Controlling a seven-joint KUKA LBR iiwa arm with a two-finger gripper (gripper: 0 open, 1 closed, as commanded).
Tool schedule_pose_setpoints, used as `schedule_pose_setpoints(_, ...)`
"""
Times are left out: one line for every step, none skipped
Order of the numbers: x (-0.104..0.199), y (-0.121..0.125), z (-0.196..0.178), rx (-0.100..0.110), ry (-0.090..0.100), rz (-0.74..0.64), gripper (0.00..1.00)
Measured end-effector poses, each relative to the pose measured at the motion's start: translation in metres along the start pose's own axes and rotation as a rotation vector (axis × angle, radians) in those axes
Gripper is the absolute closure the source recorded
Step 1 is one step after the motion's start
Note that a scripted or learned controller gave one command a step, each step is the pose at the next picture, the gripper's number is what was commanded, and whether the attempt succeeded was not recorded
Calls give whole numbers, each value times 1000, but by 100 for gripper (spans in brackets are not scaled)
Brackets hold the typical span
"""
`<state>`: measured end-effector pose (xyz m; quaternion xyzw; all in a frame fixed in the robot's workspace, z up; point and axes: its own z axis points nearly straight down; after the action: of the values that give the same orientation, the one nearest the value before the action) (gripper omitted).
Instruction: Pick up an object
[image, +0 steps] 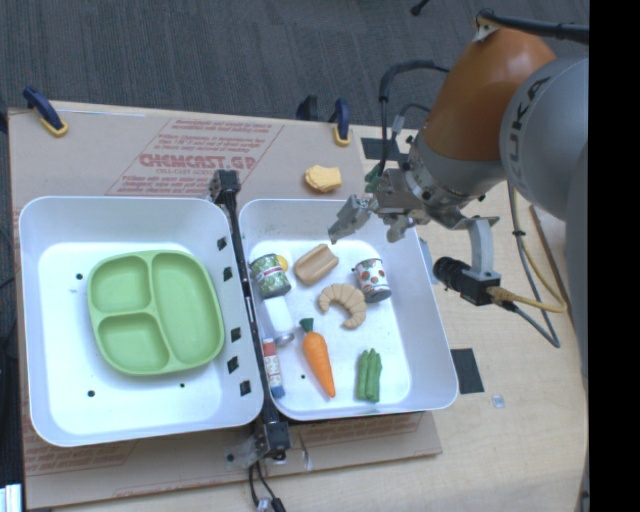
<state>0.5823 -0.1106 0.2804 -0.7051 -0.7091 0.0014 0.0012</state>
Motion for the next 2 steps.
schedule_pose_setpoints(42,-94,70,1,0,0,0)
schedule_pose_setpoints(-52,-49,133,0,0,1,0)
